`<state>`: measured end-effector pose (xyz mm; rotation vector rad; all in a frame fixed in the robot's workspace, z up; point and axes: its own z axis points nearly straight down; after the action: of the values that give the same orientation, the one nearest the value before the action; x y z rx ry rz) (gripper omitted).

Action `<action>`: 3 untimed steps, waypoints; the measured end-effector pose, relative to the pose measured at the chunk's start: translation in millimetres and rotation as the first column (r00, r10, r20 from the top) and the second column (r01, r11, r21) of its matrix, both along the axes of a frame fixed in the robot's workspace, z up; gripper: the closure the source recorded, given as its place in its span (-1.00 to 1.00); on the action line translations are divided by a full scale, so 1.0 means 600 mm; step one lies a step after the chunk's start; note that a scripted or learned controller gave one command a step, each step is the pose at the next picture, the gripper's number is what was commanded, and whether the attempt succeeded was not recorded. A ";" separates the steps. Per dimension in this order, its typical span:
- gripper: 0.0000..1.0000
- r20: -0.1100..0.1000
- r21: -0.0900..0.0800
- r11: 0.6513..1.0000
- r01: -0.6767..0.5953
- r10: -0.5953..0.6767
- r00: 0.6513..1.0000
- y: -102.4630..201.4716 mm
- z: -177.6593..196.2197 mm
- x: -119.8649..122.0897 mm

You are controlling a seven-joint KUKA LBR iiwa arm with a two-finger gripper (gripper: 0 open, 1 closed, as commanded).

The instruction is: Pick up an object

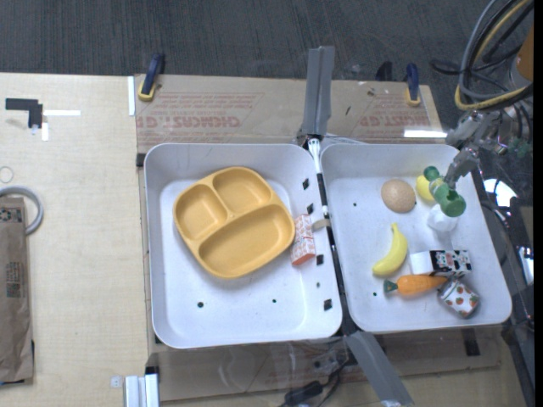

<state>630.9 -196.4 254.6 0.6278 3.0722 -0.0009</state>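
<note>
My gripper [459, 170] reaches in from the right over the far right corner of the right bin [361, 227]. Just below it lie a small yellow piece [426, 185] and a white bottle with a green cap [447, 202]. A tan egg-shaped ball [398, 195] sits to their left. Nearer the front of that bin are a banana [391, 253], a carrot [417, 285], a black-and-white box [450, 261] and a strawberry-print pouch [459, 298]. I see nothing held in the gripper.
The left bin [170, 303] holds a yellow divided plate [233, 220] and a small orange packet [304, 239] by the wall between the bins. Cables [492, 41] and the arm crowd the right side. A brown bag [13, 287] lies on the bench at far left.
</note>
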 end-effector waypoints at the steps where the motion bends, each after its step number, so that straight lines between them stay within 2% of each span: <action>1: -1.00 -0.003 0.001 0.963 0.270 -0.270 0.963 -0.015 -0.137 0.016; 2: -1.00 0.003 0.002 0.958 0.288 -0.288 0.958 0.021 -0.265 0.031; 3: -1.00 0.000 0.000 0.956 0.293 -0.293 0.956 -0.045 -0.128 -0.065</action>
<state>591.8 -223.4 177.6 1.0756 2.9452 -0.0022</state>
